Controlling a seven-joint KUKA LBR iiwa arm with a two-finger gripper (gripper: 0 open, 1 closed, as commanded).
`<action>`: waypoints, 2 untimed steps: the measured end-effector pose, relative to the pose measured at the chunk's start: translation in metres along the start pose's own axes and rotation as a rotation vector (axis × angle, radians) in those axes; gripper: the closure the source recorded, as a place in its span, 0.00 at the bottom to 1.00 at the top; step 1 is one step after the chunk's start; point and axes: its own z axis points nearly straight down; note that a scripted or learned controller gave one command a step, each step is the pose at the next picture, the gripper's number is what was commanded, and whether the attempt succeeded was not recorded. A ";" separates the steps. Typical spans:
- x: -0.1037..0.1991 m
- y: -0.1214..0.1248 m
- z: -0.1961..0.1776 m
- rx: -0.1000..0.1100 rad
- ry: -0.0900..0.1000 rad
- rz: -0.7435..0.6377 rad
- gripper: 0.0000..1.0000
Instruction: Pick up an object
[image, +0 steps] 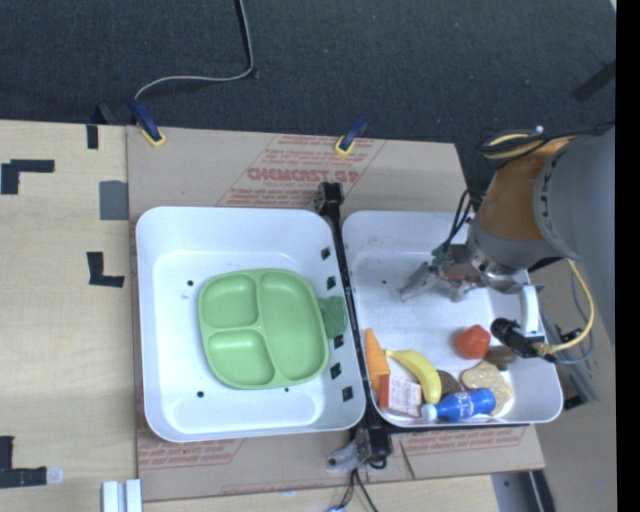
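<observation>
Nearest, along right bin (560, 405) front edge: blue bottle (462, 406), banana (420, 372), orange carrot (375, 357), red ball (472, 341). Farther back, pincer (412, 288) low over bare bin floor, fingers spread, pinching nothing. Left bin (160, 300) with green divided plate (263, 327).

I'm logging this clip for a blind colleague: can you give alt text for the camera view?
The gripper hovers over bare floor in the right bin, with a banana, tomato, blue bottle and carrot crowded toward its near end. The left bin holds a green divided plate.
</observation>
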 end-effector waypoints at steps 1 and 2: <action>-0.064 -0.044 -0.001 -0.004 0.001 -0.001 0.00; -0.018 -0.083 0.000 -0.004 -0.001 -0.001 0.00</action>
